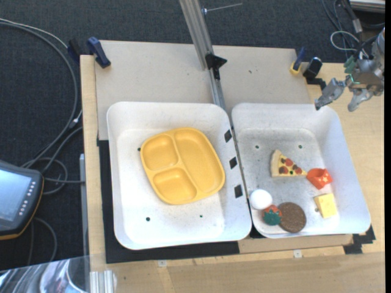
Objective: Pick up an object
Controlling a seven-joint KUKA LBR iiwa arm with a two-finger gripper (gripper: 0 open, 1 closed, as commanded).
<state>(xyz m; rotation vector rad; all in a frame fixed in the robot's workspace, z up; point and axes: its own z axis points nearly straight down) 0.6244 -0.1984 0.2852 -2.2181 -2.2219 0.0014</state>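
Note:
The right bin (pixel 330 124) holds a pizza slice (pixel 285 165), an orange-red piece (pixel 319 177), a yellow block (pixel 327 206), a brown round cookie (pixel 292 217), a white ball (pixel 261 198) and a small red and green piece (pixel 271 215). My gripper (pixel 342 96) hangs at the far right, above the bin's back right corner. Its two grey fingers (pixel 328 94) are spread apart and open, with nothing between them. It is well clear of all the objects.
A yellow divided plate (pixel 181 164) lies in the left bin (pixel 122 163). A metal pole (pixel 195 23) rises from behind the bins. Blue clamps (pixel 99 52) grip the bench's back corners. Cables lie on the floor at left.

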